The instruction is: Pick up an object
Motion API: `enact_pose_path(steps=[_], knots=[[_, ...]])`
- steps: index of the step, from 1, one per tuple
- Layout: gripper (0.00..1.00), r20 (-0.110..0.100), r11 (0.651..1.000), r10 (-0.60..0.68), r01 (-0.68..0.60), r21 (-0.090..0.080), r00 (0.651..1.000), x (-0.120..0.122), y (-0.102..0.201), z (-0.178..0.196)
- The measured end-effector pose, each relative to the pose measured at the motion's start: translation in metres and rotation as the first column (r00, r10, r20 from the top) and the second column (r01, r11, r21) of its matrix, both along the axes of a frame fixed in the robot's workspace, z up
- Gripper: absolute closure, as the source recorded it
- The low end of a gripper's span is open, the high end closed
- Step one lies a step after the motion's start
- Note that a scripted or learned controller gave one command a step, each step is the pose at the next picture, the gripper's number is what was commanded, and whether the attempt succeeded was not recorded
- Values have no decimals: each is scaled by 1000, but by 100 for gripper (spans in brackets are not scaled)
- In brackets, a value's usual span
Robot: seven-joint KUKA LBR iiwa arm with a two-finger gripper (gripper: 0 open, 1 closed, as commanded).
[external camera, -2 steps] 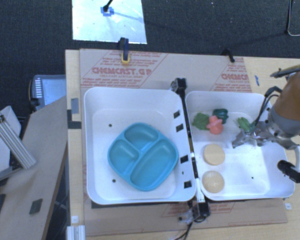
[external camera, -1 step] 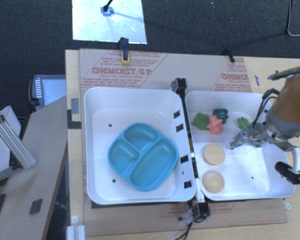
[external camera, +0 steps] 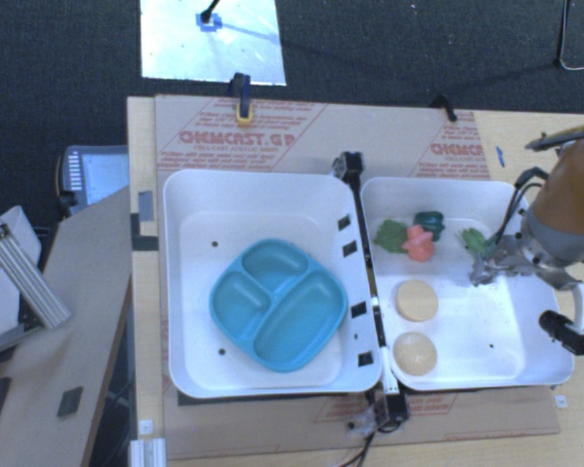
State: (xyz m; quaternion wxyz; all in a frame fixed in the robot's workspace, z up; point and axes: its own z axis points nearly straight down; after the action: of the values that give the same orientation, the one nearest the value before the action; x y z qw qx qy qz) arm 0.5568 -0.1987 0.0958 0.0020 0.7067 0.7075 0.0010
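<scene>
While the arm (external camera: pixel 574 197) reaches into the right bin (external camera: pixel 506 363) from 3 o'clock, the gripper (external camera: pixel 483 269) sits low at that bin's 2 o'clock area; whether it is spread or pressed together cannot be told, and nothing is seen in its grasp. By that showing, the pick is not yet done.

Right bin, contents:
- Green piece (external camera: pixel 474 239), small, leaf-like, just beside the gripper at its 12 o'clock; likeliest target.
- Green leaf (external camera: pixel 391 233), flat, ragged edge, at the bin's 10 o'clock.
- Pink piece (external camera: pixel 419 245), lumpy, matte, touching the leaf.
- Teal piece (external camera: pixel 429 222), dark, squat, touching the pink one at its 12 o'clock.
- Upper disc (external camera: pixel 418 301), pale cream, round, smooth, near centre.
- Lower disc (external camera: pixel 415 353), tan, round, slightly domed, at 7 o'clock.

Left bin (external camera: pixel 190 261):
- Plate (external camera: pixel 277 305), blue plastic, glossy, rounded square, three compartments.

Both bins shallow, white, hard plastic.
</scene>
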Motion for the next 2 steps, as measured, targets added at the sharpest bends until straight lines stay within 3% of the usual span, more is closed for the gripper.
enact_pose_path(steps=[2], knots=[[100, 3, 1000, 4, -4, -1, 1000, 4, 0, 119]])
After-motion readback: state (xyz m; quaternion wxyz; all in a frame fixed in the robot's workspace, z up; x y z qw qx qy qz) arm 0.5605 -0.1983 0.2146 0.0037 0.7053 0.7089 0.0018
